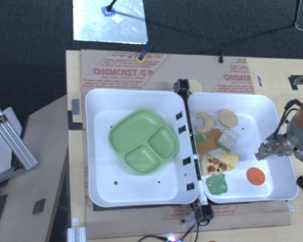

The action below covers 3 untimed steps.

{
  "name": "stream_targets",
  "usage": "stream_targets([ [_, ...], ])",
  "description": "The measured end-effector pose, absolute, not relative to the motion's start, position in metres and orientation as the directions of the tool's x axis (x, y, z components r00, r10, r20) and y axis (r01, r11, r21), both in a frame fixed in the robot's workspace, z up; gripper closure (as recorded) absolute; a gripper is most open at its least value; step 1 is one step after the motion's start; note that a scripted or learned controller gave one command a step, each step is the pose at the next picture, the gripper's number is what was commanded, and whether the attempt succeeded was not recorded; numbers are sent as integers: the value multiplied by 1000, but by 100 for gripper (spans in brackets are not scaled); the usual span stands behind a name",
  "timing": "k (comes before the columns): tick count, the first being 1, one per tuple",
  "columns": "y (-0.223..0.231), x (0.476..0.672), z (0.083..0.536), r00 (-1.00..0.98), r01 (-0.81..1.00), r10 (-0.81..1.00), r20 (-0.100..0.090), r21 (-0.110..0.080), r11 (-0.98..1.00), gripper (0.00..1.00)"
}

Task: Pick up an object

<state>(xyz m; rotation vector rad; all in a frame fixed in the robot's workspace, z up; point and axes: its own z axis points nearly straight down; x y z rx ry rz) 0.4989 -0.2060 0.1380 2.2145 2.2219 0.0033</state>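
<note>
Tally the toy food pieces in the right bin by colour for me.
Tan or brown: 3 (curved croissant, round cookie, gingerbread figure)
Yellow: 2 (cheese wedge, pizza slice)
Green: 1 (lettuce leaf)
Orange: 1 (round slice)
White-green: 1 (speckled block)
Total: 8

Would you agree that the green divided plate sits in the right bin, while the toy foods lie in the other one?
Not quite: the camera view shows the green divided plate in the left bin. The toy foods, such as the orange disc, lie in the other one, the right bin.
</note>
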Motion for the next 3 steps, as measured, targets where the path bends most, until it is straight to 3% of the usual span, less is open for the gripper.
stream_targets([
  [2,-207,501,227,-4,1000,1000,-2,6,4,100],
  [3,-162,529,237,-9,1000,1000,0,4,9,100],
])
